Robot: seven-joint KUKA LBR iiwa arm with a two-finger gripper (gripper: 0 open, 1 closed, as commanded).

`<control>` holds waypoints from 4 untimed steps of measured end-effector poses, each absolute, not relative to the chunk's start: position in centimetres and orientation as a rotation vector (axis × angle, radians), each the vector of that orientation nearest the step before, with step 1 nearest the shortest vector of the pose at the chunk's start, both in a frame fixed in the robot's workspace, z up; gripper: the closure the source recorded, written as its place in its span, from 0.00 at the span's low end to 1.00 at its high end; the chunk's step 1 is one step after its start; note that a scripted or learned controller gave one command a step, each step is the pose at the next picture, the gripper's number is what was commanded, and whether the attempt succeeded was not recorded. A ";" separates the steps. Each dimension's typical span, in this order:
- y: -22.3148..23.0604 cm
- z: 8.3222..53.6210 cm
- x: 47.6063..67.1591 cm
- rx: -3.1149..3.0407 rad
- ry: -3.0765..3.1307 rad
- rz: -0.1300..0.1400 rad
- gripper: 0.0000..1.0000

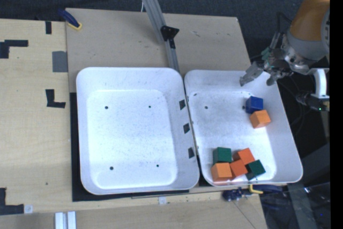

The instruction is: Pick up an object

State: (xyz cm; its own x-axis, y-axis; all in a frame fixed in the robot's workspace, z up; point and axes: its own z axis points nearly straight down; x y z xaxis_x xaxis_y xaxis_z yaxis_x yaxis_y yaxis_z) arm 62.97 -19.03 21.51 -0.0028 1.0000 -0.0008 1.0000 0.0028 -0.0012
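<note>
Locating target: blue cube, right bin, upper right, touching orange cube.
Gripper: fingers spread, holding nothing, over bin's top edge.
Bearing: your cube lies at 6 o'clock from gripper, near.

One fixed overhead camera, slanting down on both bins.

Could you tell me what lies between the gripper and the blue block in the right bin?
Nothing: in the camera view only bare white bin floor separates the gripper from the blue block.
</note>
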 end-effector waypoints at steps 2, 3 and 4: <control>-18.7 15.6 62.5 -2.218 -2.224 0.003 0.00; -20.0 11.2 63.4 -2.232 -2.234 -0.001 0.00; -20.0 9.5 63.6 -2.223 -2.230 -0.001 0.00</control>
